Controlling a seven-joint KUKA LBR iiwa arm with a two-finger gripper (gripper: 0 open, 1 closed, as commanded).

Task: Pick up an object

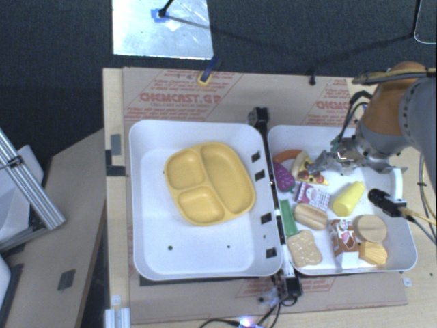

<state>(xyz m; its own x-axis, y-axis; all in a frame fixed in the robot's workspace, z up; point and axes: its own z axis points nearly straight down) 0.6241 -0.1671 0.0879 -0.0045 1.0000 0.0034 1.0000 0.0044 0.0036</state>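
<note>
Gripper point(326, 160) low over right bin point(407, 251), jaw state unclear; pizza toy point(313, 177) just below-left of tips, yellow block point(348, 197) nearby. Yellow tray point(209, 182) in left bin point(147, 203); dark carpet beyond bench.

"CHEMCAST GP" in red on brown protective sheet point(179, 91) under bins, far left; same wording again far right, upside down, partly cut by arm. More red print along near edge, too small to read.
</note>
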